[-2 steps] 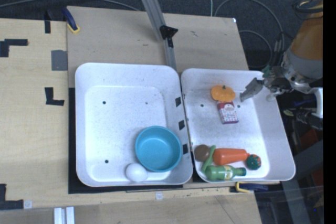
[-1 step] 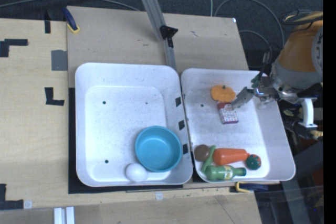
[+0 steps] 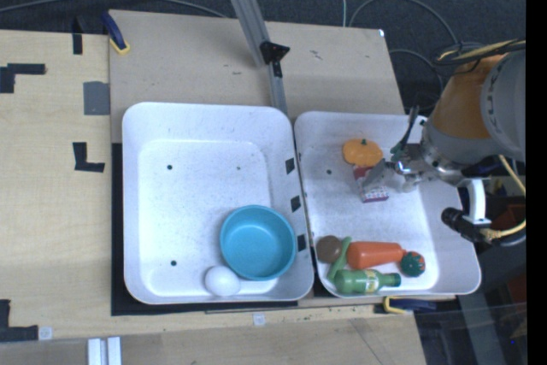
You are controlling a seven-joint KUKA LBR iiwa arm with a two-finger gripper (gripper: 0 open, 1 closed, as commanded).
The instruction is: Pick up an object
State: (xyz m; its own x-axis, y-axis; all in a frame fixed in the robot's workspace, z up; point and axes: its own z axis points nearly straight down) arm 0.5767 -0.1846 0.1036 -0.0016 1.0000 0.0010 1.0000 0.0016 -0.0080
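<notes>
Camera view recorded a small grey and red-edged block (image 3: pixel 373 184) lying flat on the floor of the right white bin (image 3: pixel 444 269), just below a round orange fruit (image 3: pixel 362 152), with the two-finger gripper (image 3: pixel 395 170) low beside it; how its fingers stood could not be told. Same bin, near edge: long orange carrot (image 3: pixel 374 253), green bottle (image 3: pixel 366 279), brown round piece (image 3: pixel 328 249), small green and red ball (image 3: pixel 413 263). Left white bin (image 3: pixel 171 132) held a blue round bowl (image 3: pixel 256 241) touching a white ball (image 3: pixel 222 279).
</notes>
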